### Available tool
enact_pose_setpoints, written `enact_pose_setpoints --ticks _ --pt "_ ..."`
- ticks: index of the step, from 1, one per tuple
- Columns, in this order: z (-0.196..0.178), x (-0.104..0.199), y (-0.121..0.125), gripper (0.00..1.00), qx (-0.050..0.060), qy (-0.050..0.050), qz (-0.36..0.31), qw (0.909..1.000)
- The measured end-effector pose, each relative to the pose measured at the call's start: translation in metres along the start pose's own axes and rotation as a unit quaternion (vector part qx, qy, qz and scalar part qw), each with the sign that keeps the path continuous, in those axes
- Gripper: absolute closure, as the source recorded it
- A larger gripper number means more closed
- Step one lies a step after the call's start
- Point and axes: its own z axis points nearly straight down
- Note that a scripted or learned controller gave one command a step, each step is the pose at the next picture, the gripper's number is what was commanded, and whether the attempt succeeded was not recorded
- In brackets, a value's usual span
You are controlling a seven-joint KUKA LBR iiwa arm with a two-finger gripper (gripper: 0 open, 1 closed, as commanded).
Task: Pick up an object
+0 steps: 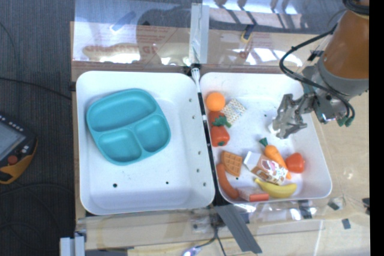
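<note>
Toy food lies scattered in the right-hand white bin [321, 153], with most of it crowded toward the near edge: a carrot [273, 153] with a green top, a red tomato-like piece [295, 162] just beside it, a yellow banana [277, 189] along the near wall, and a small printed packet [273, 172] resting between carrot and banana. Further left sit a waffle-patterned cracker [231, 162], a sausage [225, 181] touching the bin's near-left corner, a red pepper [219, 135], an orange [215, 101] and a pale square cracker [234, 110] near the dividing wall.

The claw [287, 128] hangs over a bare patch of the same bin, just above and behind the carrot, with nothing seen between its fingers; whether they are spread or closed cannot be told from this angle. The grey arm [351, 45], with its orange band, reaches in from the right.

In the left-hand bin [96, 189] rests a teal divided plate [127, 125], tilted slightly, its three compartments facing up. Both bins sit side by side on the bench [348, 171].
</note>
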Motion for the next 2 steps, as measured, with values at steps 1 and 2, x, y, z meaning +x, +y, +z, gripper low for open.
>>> enact_pose_setpoints --ticks 1,2 --pt "0.000 0.000 0.000 0.00 0.000 0.000 0.000 1.0000" --pt "0.140 -0.009 -0.013 0.00 0.003 -0.006 -0.032 0.9995"
